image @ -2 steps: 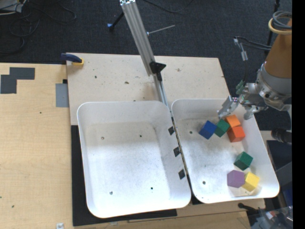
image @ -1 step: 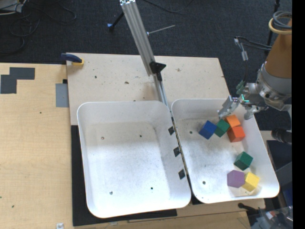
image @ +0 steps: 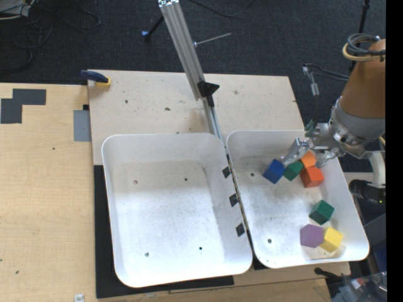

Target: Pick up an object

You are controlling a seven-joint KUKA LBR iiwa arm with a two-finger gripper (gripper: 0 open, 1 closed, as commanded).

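Blocks lie in the right-hand white bin [image: 356,247], in two loose groups. Near the bin's upper middle a blue cube [image: 273,171] sits just beside a dark green block [image: 293,172], with an orange block [image: 308,160] and a red-orange cube [image: 312,176] close on their right. Lower down, well apart from that cluster, another green cube [image: 322,211] stands alone, and near the bin's bottom right corner a purple cube [image: 311,236] touches a yellow cube [image: 332,238]. The jaws [image: 306,150] hang right over the upper cluster, above the green and orange blocks; whether they are spread or closed, or gripping any block, cannot be told from this angle. The grey arm with its orange band [image: 368,87] reaches in from the right. The left-hand white bin [image: 119,168] adjoins along the middle, both on the wooden worktop [image: 151,99]. A slanted aluminium rail [image: 186,43] rises behind them.
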